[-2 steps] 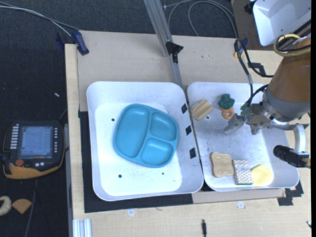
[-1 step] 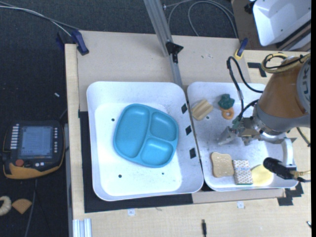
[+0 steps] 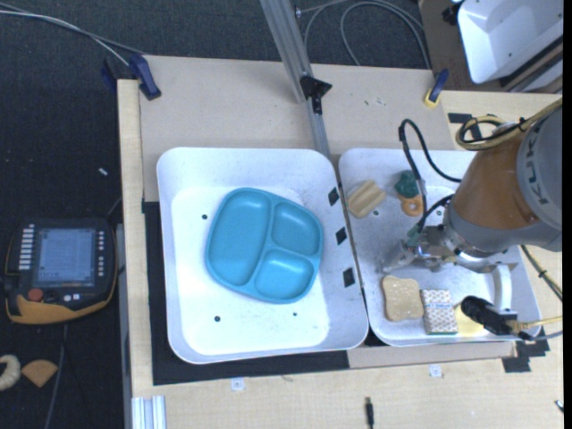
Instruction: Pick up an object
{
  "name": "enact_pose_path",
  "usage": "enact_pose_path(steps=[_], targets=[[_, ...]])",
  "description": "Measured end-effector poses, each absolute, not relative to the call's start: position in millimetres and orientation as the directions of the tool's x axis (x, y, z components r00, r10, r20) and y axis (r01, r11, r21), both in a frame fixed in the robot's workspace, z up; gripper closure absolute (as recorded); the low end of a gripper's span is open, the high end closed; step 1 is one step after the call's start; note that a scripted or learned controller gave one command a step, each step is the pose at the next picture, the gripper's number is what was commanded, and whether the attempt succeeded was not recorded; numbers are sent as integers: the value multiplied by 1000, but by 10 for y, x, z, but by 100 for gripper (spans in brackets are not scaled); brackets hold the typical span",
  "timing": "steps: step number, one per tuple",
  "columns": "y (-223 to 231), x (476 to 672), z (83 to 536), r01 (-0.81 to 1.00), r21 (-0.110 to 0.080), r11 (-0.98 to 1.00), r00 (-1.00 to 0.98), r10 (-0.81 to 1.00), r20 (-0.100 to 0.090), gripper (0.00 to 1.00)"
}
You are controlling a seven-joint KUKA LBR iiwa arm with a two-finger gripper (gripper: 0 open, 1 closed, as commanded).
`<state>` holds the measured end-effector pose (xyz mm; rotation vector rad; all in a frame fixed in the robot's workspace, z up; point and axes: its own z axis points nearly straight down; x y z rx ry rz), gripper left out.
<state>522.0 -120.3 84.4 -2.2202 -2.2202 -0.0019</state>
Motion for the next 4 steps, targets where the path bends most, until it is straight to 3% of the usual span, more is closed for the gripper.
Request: enact_pose_path(steps=[1, 4], targets=[[-1222, 5240, 987, 1000, 8, -1, 1, 1000, -3, 100], [-1335, 5253, 2463, 1000, 8, 2, -2, 1000, -2, 100]])
